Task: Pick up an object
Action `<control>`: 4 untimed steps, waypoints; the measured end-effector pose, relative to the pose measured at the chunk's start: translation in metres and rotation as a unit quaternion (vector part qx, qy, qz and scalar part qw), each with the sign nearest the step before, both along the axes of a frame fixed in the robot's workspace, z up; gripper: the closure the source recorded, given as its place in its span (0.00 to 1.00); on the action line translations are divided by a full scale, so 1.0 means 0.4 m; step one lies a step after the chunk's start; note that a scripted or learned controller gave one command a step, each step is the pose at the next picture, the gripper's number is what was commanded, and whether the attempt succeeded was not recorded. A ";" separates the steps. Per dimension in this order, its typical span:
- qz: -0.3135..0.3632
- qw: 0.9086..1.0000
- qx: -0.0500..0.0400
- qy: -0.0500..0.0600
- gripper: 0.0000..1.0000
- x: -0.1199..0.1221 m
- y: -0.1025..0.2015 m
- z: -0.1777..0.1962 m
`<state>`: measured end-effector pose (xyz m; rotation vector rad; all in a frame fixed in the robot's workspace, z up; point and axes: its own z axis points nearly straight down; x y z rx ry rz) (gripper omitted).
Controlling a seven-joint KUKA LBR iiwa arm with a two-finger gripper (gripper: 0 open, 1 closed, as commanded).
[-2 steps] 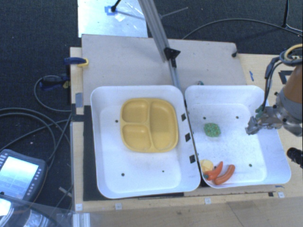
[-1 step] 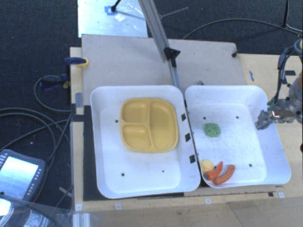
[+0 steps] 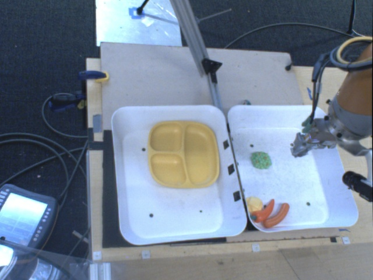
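Judging from how things lie, the pick is not yet made: nothing is seen lifted, and every object rests on a bin floor. The gripper (image 3: 298, 146) is seen above the right bin (image 3: 332, 214), near its far right part; whether it is released or clenched cannot be told. Candidate objects are found in that bin: a green, knobbly, rounded piece (image 3: 260, 160) near the middle, well apart from the gripper, and at the near left corner a small yellow lump (image 3: 254, 203) beside two smooth orange-red sausage shapes (image 3: 273, 213). A yellow compartment plate (image 3: 183, 154), glossy and rounded at the corners, is laid in the left bin (image 3: 134, 214). Approach, closing and lifting are left.
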<state>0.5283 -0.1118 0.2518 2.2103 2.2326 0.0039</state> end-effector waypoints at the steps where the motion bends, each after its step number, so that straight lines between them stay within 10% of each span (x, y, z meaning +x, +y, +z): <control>1: 0.001 1.000 0.000 -0.001 1.00 0.070 0.136 0.009; 4: 0.000 1.000 0.000 0.000 1.00 0.186 0.507 -0.037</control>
